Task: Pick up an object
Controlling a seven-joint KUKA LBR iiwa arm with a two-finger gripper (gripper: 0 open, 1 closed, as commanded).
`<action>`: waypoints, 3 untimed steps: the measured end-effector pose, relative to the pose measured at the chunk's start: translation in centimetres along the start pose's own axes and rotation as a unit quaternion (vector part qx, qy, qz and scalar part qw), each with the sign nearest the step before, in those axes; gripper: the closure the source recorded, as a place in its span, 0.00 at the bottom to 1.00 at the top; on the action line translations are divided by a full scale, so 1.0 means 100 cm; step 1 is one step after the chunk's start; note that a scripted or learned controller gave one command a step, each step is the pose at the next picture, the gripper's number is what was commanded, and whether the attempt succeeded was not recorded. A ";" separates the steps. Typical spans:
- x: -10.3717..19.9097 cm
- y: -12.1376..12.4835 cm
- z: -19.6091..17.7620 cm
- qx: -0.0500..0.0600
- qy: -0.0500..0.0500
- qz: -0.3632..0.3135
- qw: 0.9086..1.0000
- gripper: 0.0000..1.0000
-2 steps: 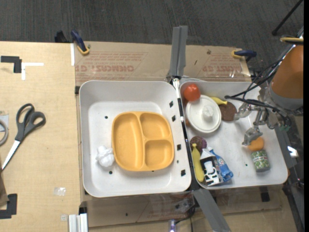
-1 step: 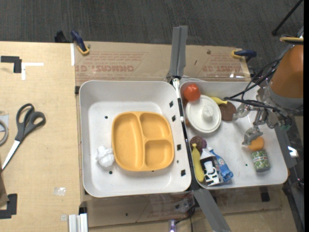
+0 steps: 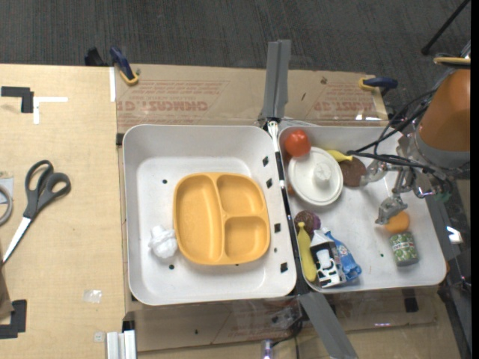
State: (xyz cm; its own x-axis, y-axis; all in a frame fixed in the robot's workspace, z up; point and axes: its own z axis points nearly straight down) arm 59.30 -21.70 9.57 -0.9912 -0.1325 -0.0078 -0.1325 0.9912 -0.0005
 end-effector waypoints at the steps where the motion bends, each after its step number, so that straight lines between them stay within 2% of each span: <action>1: 0.008 0.000 0.002 -0.001 0.002 0.002 1.000 0.00; 2: 0.005 0.000 -0.009 0.001 -0.001 0.001 1.000 1.00; 3: 0.070 0.050 0.003 0.000 0.003 0.065 0.998 1.00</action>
